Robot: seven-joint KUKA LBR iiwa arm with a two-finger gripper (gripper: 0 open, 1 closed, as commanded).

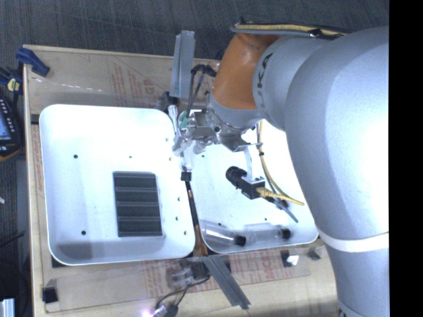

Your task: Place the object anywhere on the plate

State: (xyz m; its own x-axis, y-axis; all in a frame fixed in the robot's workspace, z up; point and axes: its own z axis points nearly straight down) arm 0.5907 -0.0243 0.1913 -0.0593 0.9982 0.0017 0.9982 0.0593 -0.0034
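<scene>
Two shallow white bins sit side by side under your arm (310, 111), and the pincer (186, 152) hangs over the seam where they meet, near their far end. Its tip is lost in a clutter of small metal parts and wiring, so you cannot tell whether it is released or clenched, and you can see nothing gripped in it.

The plate (137, 203), a dark ribbed rectangle, lies flat on the floor of the left bin (79, 131), down-frame and a little to the frame's left of the pincer, well apart from it.

The likeliest object, a clear tube-like piece with dark ends (248, 235), lies on its side against the near wall of the right bin (218, 203), down-frame and to the frame's right of the pincer and clear of it. It is apart from the plate, with the bin walls between them.

A black fitting (238, 177) on a yellow cable (274, 193) hangs between the pincer and the tube.
</scene>
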